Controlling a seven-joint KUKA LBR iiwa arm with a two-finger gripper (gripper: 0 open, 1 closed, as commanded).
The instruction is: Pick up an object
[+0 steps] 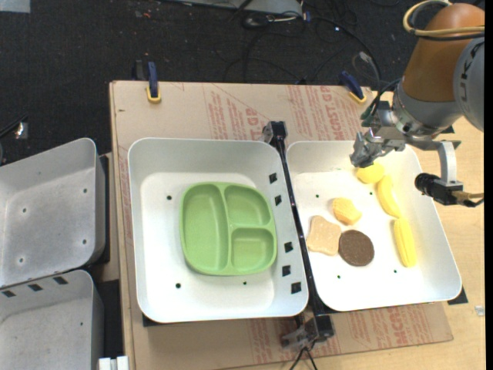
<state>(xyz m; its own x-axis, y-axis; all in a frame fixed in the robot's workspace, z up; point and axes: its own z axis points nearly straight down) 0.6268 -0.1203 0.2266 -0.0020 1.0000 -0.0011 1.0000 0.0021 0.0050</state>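
Two white bins on the counter (200, 114). Left bin (154, 284) holds a green divided tray (229, 228). Right bin (431, 284) holds toast slice (323, 236), brown round patty (357, 247), small yellow chunk (346, 210), corn cob (404, 242), banana (387, 195) and a yellow piece (370, 174). Claw (363, 159) sits just above the yellow piece; finger state: cannot tell.

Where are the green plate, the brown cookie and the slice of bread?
green plate (202, 226): camera view, floor of its large left section.
brown cookie (357, 247): camera view, middle of its round top.
slice of bread (324, 236): camera view, middle of its pale face.
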